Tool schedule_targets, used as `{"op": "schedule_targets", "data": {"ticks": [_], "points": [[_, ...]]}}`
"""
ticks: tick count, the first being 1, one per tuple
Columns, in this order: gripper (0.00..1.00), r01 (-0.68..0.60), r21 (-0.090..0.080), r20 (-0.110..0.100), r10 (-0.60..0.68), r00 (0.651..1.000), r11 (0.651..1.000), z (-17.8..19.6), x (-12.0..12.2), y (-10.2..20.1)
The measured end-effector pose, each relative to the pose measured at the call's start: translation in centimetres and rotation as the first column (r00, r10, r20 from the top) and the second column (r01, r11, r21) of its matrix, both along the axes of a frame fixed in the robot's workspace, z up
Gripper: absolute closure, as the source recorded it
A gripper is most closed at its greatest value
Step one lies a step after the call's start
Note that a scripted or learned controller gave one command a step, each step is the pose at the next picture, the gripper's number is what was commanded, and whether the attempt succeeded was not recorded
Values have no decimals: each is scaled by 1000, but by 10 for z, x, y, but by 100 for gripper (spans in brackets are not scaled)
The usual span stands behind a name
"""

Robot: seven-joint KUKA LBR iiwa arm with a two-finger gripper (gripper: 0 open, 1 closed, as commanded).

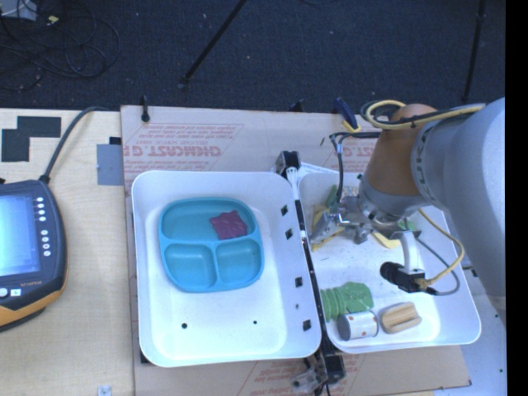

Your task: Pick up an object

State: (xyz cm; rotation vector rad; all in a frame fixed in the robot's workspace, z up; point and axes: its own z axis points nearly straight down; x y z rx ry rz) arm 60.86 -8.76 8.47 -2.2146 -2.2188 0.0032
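My gripper [342, 225] hangs low in the upper left part of the right bin [459, 320], close to the wall between the bins. Yellow and green pieces [384, 239] lie right under and around it, partly hidden by the wrist. At the front of that bin lie a green soft thing [342, 298], a small silver can [357, 325] on its side and a tan block [399, 317]. I see nothing clearly held by the gripper.
The left bin [165, 324] holds a blue divided plate [171, 221] with a magenta lump [229, 223] in its upper right compartment. A black plug on a yellow cable [401, 275] dangles from the arm over the right bin. A teach pendant [25, 246] lies at the far left.
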Motion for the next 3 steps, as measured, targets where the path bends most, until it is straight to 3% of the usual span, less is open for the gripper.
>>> {"op": "schedule_targets", "data": {"ticks": [1, 2, 3], "points": [[0, -4, 4, -1, 4, 1000, 1000, 3, 37, -10], [100, -7, -1, -5, 7, 1000, 1000, 6, 35, -12], [100, -2, -1, 1, 2, 1000, 1000, 104, -24, 46]]}}
